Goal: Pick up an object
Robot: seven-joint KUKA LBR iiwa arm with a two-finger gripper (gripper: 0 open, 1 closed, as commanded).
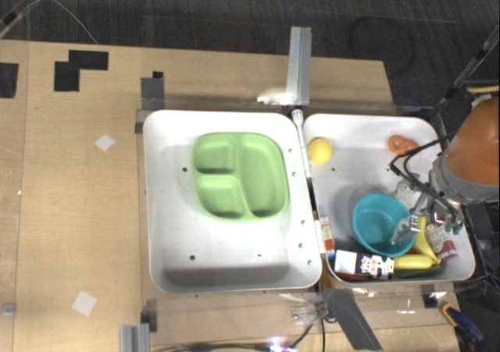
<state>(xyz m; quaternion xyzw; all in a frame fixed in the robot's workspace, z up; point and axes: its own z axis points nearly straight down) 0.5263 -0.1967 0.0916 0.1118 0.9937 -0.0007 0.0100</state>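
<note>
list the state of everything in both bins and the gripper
green tray: right way up, flat in the left bin
blue bowl: upright, mouth open, in the right bin
yellow ball: loose by the divider
orange piece: loose near the far wall
banana: lying flat along the near wall
gripper: low at the bowl's right rim

Both white bins [168,186] appear smooth, semi-gloss plastic. Green divided plate [238,175] and teal bowl [380,222]: matt plastic. Bench [70,210]: pale wood, matt. Divider post [299,65]: brushed metal.
</note>
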